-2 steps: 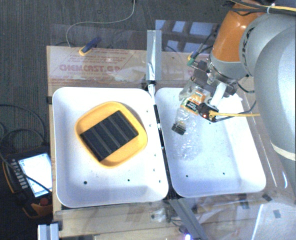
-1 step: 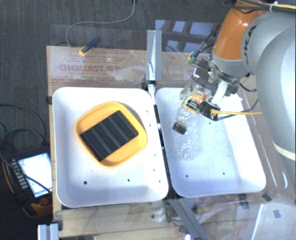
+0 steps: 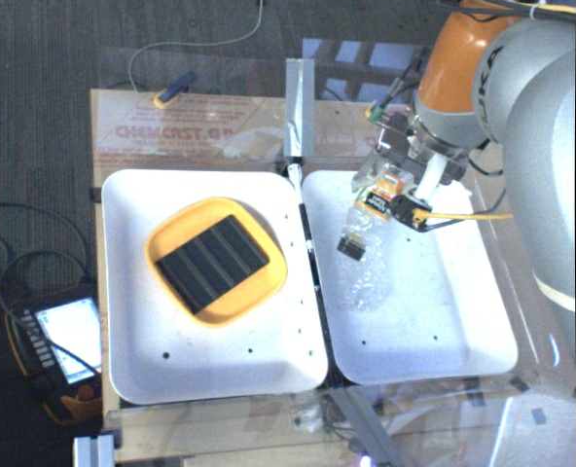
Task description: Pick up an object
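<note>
Gripper (image 3: 397,195) over right bin (image 3: 463,339), perhaps gripping clear bottle (image 3: 361,232) (blurry)

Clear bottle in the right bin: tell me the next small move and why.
Probably a short lift straight up. The gripper sits at the upper end of the clear bottle, which hangs tilted over the right bin. Raising it a little would show whether the grasp is real, which I cannot confirm here.

The left bin (image 3: 132,348) is mostly filled by a yellow tray (image 3: 217,258), while the right bin (image 3: 434,339) has open floor near the front.
</note>
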Robot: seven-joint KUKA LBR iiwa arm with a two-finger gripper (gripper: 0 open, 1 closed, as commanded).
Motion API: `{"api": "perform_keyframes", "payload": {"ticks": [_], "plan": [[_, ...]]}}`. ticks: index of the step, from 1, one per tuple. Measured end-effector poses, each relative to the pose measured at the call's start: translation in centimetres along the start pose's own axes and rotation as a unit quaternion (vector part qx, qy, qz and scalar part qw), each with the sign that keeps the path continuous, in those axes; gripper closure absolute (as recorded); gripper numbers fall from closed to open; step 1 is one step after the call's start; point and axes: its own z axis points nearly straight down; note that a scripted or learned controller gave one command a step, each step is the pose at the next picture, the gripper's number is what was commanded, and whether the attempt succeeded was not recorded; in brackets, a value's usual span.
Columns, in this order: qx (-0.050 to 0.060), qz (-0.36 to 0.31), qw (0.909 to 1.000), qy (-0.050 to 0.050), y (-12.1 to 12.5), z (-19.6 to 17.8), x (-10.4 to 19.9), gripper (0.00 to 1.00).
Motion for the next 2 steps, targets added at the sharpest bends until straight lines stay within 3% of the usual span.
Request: {"api": "perform_keyframes", "payload": {"ticks": [1, 2], "plan": [[0.002, 0.000, 1.0000, 0.000, 0.0, -0.7, 0.0, 1.00], [-0.012, 0.052, 0.9986, -0.001, 4.9, 9.0, -2.7, 1.00]]}}
